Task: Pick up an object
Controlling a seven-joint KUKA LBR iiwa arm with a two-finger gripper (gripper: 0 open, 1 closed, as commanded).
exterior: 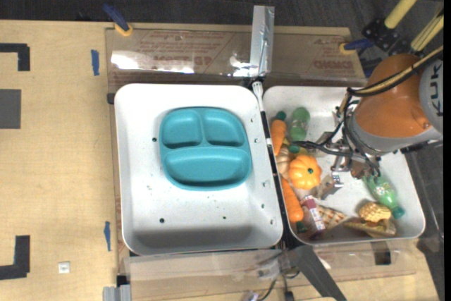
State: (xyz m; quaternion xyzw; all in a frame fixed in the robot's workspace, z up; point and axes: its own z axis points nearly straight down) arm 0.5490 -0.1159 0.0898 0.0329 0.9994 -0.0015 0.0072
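Gripper [345, 169] sits low inside the right bin [416, 211], near its middle, wrist cables looping beside it; whether the fingers are open or closed cannot be told, as dark hardware and glare hide them, and nothing is seen between them. Arm [394, 106], with its orange band, comes in over the bin's right rim, which fits a straight-down reach into the clutter. Candidate objects all lie in this bin: a small orange pumpkin [304, 171], rounded and ribbed with a green stem, just left of the gripper; two slim carrots, one [277, 139] along the left wall toward the far side, another [292, 202] below the pumpkin; a green bottle [299, 122] near the far left corner; a second green bottle-like piece [384, 192] to the right of the gripper; a tan lumpy item [375, 213] toward the near right corner. All look like smooth moulded plastic play food. Left bin [134, 173] carries a teal divided plate [206, 148], matte, three compartments, set centrally. Judgement: the pumpkin is the likeliest target, being nearest; its round shape may slip from a pinch.
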